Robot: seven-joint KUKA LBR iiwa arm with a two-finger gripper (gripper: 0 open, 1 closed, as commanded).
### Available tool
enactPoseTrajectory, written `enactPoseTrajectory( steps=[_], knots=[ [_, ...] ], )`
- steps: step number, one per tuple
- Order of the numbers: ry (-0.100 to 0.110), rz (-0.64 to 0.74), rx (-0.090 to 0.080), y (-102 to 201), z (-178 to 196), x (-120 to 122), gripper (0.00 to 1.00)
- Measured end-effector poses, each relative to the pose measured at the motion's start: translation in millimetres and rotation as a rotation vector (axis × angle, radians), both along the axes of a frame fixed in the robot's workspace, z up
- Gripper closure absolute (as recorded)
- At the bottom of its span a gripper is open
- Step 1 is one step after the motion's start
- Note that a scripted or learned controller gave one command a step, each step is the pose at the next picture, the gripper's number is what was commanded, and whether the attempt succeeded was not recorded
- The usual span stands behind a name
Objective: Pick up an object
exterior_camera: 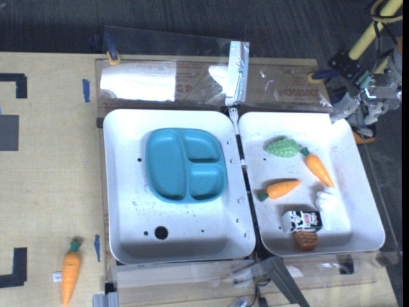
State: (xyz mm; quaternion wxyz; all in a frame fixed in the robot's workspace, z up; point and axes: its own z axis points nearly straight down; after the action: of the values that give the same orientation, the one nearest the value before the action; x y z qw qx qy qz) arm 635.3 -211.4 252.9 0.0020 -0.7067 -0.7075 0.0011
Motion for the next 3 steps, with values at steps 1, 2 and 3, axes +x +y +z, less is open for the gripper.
enactPoseTrajectory(
  steps=[1, 2, 3],
  knots=[
    [-0.004, -0.069, -0.001, 15.5, -153.0, -6.6, 0.0],
    [-0.005, 0.0, -0.001, 32.1, -167.4, -42.2, 0.0],
    [-0.007, -0.002, -0.002, 31.3, -157.3, -41.5, 1.0]
  ],
)
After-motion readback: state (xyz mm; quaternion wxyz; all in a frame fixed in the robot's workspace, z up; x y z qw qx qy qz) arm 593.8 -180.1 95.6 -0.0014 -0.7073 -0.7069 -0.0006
